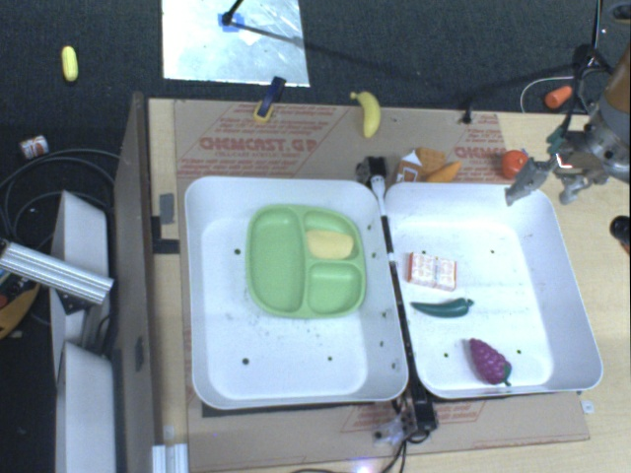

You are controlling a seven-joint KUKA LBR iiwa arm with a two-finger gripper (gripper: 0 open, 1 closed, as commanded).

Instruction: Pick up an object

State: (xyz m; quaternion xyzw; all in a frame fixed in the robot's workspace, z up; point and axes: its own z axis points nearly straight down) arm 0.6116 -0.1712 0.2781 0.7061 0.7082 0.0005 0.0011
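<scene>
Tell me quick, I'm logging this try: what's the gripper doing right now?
Gripper: open, holding nothing, above the far right corner of the right bin.

Two shallow white plastic bins (296,387), smooth and faintly glossy, matt pale-green plastic divided plate (286,274), glossy dark-green pepper (444,307), bumpy purple grape cluster (489,361), brown printed cardboard sheet (296,141), crinkled reflective foil panel (237,28), dark matt carpet-like floor (424,28).
</scene>
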